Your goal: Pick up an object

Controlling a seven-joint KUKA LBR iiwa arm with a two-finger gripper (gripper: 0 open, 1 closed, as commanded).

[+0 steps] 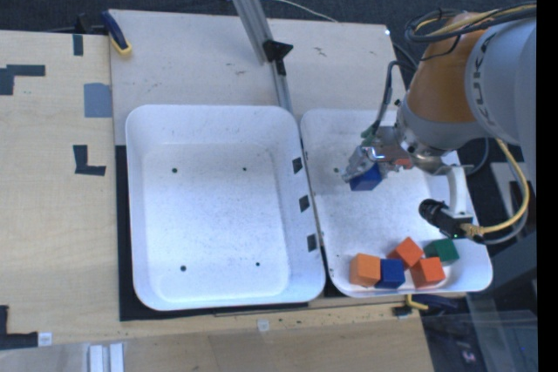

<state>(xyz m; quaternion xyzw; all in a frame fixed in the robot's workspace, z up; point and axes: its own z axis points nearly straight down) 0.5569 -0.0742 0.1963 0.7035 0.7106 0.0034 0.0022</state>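
Gripper: we see the gripper [366, 167] right of centre in the frame, over the right bin [336, 135], its fingers closed around a blue block [365, 179].
Blue block: we see it pinched between the fingers, above the bin floor.
Other blocks: we count three orange blocks [366, 269], a blue one [391, 273] and a green one [445, 251] at the bin's lower right corner.
Left bin [139, 126]: left of centre, white.

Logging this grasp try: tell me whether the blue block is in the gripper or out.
In: the blue block sits between the gripper fingers, above the right bin floor.
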